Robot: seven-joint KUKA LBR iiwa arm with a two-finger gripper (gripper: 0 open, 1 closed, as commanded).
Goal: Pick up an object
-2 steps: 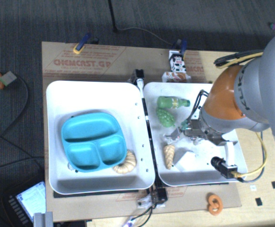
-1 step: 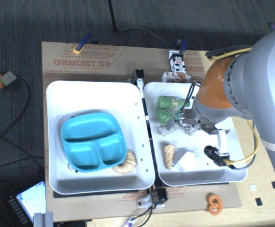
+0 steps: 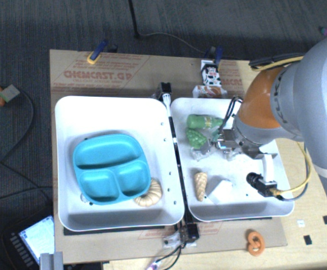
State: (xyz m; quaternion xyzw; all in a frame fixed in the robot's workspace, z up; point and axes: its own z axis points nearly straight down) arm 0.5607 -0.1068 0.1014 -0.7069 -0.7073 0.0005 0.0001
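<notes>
end effector (image 3: 218,143) – grip state unclear | beside green toy (image 3: 200,129) – right bin (image 3: 276,207) | blue tray (image 3: 110,167) in left bin (image 3: 68,151)

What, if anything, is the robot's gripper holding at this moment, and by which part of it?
It cannot be told. The gripper is down in the right bin beside the green object, but the wrist hides whether anything is between its fingers.

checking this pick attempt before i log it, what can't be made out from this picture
- Hand, camera view: its fingertips sit under the wrist, so open, shut or holding cannot be told.
- Green object, right bin: the hand covers its right side; shape unclear.
- White object: blends with the white bin floor.
- Arm: cut off by the right edge.
</notes>
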